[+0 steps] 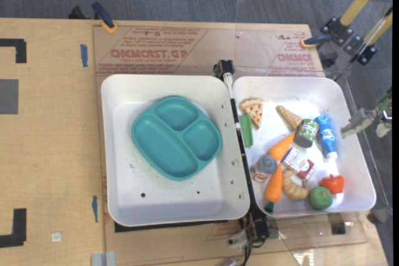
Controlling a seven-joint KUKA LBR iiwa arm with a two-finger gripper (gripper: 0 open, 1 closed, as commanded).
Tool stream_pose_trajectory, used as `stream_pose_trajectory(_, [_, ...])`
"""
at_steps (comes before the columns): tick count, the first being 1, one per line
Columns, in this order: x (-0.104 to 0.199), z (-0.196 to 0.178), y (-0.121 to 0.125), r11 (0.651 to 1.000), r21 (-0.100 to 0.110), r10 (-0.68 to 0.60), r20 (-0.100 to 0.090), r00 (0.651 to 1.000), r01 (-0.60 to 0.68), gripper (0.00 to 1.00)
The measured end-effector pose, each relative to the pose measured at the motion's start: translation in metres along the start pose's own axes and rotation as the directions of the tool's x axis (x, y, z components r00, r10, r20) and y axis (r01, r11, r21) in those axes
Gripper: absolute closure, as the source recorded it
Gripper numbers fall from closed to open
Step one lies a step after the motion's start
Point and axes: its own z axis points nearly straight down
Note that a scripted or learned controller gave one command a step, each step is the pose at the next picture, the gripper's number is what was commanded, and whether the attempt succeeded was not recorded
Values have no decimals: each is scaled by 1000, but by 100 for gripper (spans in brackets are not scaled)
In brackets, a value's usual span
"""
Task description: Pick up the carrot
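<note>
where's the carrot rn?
Two carrots, both in the right bin: one carrot sits mid-bin, just left of the dark can; the other carrot lies near the bin's front-left, beside the croissant.

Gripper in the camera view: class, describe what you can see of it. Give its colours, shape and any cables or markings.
The gripper looks like a slim, pale grey metal part with a dull sheen, tapering towards its tip. Behind it, at the picture's edge, sits a darker, bulkier piece with a hint of green. It is too small and blurred to make out any markings or cables.
</note>
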Motion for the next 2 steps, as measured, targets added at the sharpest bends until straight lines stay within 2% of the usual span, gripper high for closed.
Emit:
stream_pose_trajectory(1, [35,149,1,961,6,-278,-6,961,278,0])
stream_pose_trajectory(2, [89,183,-3,968,-33,-246,35,969,248,0])
